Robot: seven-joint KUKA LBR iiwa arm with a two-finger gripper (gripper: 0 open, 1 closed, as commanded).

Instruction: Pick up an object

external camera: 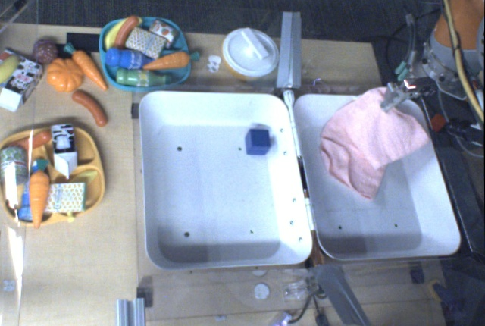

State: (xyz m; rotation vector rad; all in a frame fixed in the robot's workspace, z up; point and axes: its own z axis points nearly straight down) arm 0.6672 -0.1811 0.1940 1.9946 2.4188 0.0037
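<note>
Blue cube (258,140): sits alone on the floor of the left bin (189,241), toward its upper right, untouched and well apart from the arm.
Left bin: holds nothing else that can be seen.
Pink cloth (371,141): lies crumpled in the upper part of the right bin (394,237), its top right corner drawn up toward the bin's far right edge.
Gripper (395,95): at that raised corner of the cloth, touching it; the fingers are too small and cluttered to judge, so I cannot tell how far open they are or whether cloth lies between them.
Done so far: the arm has reached an object, the cloth.
Left to do: a grasp is not confirmed, and most of the cloth rests on the bin floor, so the lift itself looks unfinished.
</note>
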